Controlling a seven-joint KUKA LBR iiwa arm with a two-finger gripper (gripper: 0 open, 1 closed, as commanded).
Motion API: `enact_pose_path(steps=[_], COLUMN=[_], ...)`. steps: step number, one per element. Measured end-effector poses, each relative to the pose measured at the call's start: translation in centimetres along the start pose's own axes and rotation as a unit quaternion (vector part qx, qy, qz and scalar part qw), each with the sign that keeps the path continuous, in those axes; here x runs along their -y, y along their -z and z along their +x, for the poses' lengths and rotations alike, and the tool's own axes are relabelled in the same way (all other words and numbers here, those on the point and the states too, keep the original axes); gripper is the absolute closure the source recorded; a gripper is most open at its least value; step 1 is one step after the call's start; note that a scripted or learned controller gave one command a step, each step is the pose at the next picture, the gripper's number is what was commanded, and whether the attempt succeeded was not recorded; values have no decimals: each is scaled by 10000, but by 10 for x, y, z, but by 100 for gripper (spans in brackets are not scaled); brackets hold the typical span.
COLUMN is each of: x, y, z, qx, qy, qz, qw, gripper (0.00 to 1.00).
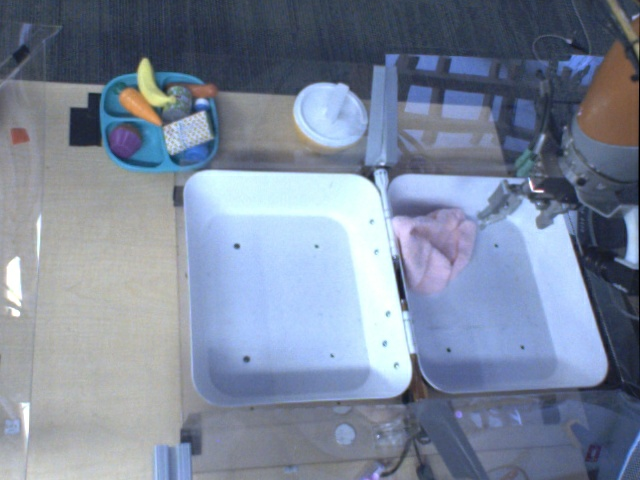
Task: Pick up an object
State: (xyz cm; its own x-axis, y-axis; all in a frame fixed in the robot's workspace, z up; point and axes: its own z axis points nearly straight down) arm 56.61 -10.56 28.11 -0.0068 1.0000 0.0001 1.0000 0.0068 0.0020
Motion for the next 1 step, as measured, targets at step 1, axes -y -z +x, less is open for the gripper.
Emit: enact_pose_path(steps=[1], x=[-40], y=[-170], z=[23], qx=[0], qy=[419], qz=[6], qw=[9991], gripper=[0])
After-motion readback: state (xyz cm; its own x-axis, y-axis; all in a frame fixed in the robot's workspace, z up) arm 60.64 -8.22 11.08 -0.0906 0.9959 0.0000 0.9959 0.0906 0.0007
